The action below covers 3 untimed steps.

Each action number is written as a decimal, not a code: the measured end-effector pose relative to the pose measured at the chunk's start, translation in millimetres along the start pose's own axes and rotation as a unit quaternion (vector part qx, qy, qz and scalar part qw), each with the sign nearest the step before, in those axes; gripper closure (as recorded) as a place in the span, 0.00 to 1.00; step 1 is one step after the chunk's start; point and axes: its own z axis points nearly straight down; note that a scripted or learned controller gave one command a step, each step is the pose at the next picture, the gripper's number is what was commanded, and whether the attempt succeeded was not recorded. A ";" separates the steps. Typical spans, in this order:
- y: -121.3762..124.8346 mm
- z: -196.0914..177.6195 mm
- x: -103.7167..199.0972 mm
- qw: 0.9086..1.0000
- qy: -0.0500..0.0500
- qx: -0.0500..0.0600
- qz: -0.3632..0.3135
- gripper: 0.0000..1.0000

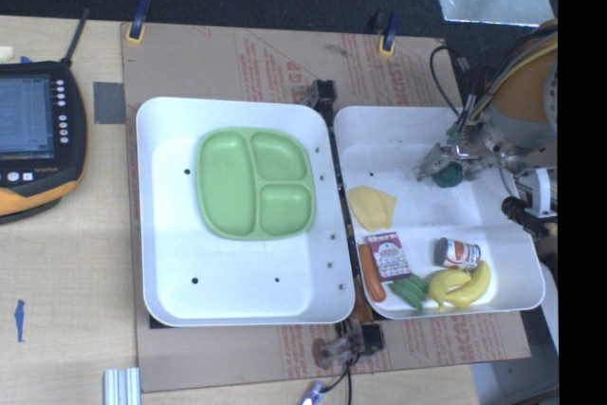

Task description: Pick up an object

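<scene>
Camera view: the gripper [446, 168] is down in the right bin [408, 133], near its far wall, with a small dark teal object [448, 174] right at its tip. I cannot tell whether that object is actually caught. The risk is a lift that leaves it behind or flicks it aside. The yellow wedge [371, 205], small box [387, 255], can [459, 253] and banana [465, 285] sit well apart, nearer the front.

Right bin [379, 123] floor bare above cheese slice [371, 204].
</scene>
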 end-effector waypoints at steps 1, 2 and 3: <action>0.4 -11.2 -1.2 1.000 0.000 0.000 -0.001 1.00; -31.6 -70.2 36.1 1.000 0.000 0.000 0.001 1.00; -37.4 -100.3 131.9 1.000 0.000 0.000 0.000 1.00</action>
